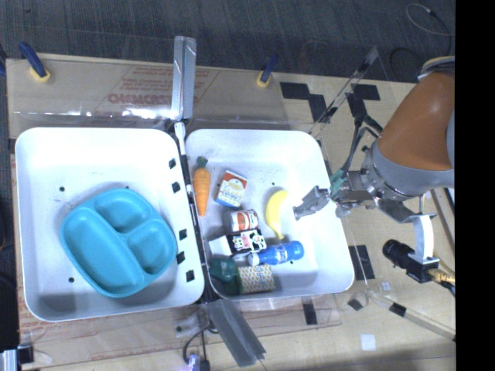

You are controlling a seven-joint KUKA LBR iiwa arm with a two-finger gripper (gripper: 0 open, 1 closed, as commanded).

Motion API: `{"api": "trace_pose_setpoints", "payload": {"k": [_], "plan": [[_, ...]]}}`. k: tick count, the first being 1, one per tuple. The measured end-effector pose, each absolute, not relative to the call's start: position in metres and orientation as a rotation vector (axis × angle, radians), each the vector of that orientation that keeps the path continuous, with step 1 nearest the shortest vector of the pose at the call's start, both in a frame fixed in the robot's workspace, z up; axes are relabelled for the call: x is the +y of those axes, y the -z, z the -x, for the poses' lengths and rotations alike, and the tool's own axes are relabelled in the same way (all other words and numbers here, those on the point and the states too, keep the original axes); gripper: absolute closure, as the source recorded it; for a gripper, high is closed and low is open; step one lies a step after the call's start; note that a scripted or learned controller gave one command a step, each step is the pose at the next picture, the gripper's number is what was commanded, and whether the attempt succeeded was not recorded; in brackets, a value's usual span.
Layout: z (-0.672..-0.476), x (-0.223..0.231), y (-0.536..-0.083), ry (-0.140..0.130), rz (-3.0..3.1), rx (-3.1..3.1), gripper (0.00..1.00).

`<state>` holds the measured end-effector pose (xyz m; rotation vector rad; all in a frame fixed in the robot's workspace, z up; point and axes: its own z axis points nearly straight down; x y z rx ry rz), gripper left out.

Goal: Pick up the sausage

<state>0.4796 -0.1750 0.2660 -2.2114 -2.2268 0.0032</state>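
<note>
Since no plain sausage shows, the likeliest is the short reddish-brown cylinder [242, 220] mid right white bin [329, 168], between yellow banana [275, 209] and orange carrot [201, 188]. Jaws hover beside the banana, spread unclear; centre over it, descend straight.

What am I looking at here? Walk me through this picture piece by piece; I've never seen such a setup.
This is a single camera looking down at a slant on a bench with two shallow white bins. The grey and orange shape at the right is a robot arm; its two-finger gripper hovers over the right bin, near the banana, and nothing is seen between its fingers.

The left bin holds a blue divided plate. The right bin holds toy groceries: a carrot, a small carton, a can, a black-and-white carton, a blue bottle and a green bottle. I cannot pick out a sausage with certainty.
</note>
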Motion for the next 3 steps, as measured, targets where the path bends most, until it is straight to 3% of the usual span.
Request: {"api": "trace_pose_setpoints", "payload": {"k": [1, 2, 3], "plan": [[-0.603, -0.202, -0.248, -0.004, 2.249, -2.191, 0.0], [-0.621, -0.2, -0.157, -0.002, 1.852, -2.535, 0.0], [-0.658, -0.207, -0.092, -0.001, 1.933, -2.477, 0.0]]}}
